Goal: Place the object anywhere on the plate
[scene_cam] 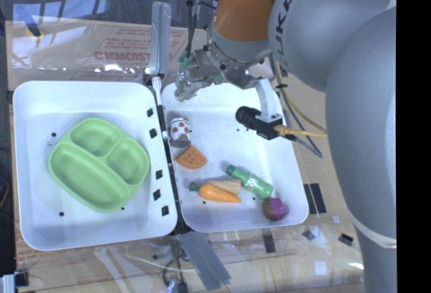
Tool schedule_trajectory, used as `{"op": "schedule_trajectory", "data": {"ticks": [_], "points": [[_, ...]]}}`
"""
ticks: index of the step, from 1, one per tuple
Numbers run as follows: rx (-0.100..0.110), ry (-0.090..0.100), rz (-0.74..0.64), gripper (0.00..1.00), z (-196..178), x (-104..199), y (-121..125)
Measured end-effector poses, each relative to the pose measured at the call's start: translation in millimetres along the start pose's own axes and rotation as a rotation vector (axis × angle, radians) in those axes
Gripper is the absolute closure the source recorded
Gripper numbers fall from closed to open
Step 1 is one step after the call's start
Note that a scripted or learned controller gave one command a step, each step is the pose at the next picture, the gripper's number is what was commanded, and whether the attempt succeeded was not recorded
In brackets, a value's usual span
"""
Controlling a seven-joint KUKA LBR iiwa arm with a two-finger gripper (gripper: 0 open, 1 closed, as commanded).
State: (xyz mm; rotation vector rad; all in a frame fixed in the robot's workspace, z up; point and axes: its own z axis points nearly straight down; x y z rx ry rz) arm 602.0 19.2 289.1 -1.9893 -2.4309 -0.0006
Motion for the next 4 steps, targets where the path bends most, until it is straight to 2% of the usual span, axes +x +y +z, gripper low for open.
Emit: {"op": "schedule_trajectory", "data": {"ticks": [1, 2, 3, 4], "points": [[0.006, -0.001, 0.028, 1.0, 62, 72, -75], [0.001, -0.002, -0.079, 1.0, -8, -26, -64], [0.004, 0.0, -0.523, 1.0, 65, 27, -38], [0.004, 0.0, -0.523, 0.0, 65, 26, -38]]}}
